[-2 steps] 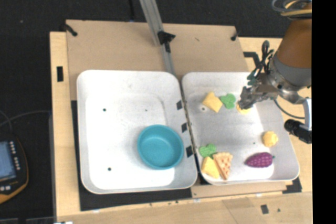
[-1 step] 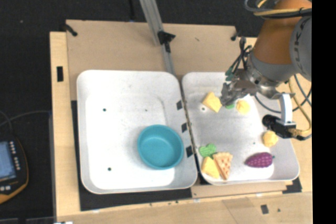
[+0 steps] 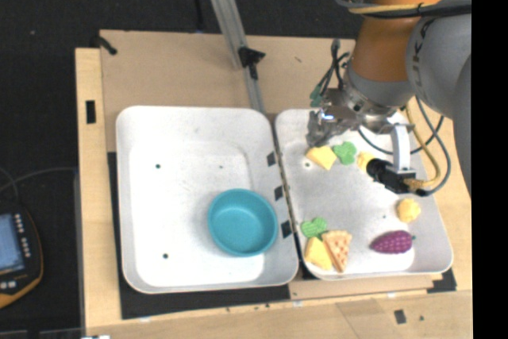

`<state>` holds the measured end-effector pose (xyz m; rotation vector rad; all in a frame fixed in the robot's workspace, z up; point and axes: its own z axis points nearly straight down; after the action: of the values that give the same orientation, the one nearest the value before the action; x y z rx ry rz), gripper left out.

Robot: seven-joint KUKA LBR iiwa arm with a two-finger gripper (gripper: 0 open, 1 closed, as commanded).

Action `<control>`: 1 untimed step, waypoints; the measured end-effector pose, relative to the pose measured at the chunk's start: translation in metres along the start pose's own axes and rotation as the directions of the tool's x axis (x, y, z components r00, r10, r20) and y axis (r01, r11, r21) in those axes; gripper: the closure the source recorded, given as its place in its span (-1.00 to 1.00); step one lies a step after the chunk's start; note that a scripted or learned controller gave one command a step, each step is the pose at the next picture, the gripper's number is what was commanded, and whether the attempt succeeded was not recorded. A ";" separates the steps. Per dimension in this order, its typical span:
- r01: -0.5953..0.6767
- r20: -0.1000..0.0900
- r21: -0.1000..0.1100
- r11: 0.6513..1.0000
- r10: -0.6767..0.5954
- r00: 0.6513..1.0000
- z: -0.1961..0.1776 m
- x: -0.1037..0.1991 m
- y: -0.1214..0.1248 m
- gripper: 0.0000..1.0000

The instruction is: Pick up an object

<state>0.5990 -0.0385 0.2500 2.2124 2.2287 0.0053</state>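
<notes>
Bench point(image 3: 159, 75): a tan board that carries both bins side by side, so the arm can reach either from the right
Arm point(image 3: 405, 36): grey with an orange band, leaning in over the far end of the right bin; its bulk hides the wrist and part of that bin's back wall
Left bin point(image 3: 182, 139): shallow and white, holding just one thing, well apart from where the arm works
Right bin point(image 3: 349, 202): shallow and white, holding all the small toy foods, which is likely why the arm is poised here
Blue bowl point(image 3: 242, 222): upright near the left bin's front right corner
Gripper point(image 3: 324, 121): low over the right bin's far left corner, just behind the yellow wedge; whether its fingers are spread or closed I cannot tell, and nothing visibly sits between them
Purple grapes point(image 3: 392, 242): lying near the front right of the right bin
Pizza slice point(image 3: 339, 248): at the front edge, touching a yellow piece point(image 3: 318, 253) with a green leafy piece point(image 3: 314, 227) just behind
Yellow wedge point(image 3: 321, 158): nearest candidate for the pick, beside a small green piece point(image 3: 345, 152)
Yellow round piece point(image 3: 408, 209): near the right wall, apart from the rest
Task stage: judged as approach, no object lifted yet
</notes>
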 end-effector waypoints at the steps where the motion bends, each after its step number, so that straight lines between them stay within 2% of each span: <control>1: -0.001 0.002 0.001 1.000 0.001 1.000 0.012 0.048 0.015 1.00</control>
<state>0.6134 0.0093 0.2386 2.2137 2.2270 0.0020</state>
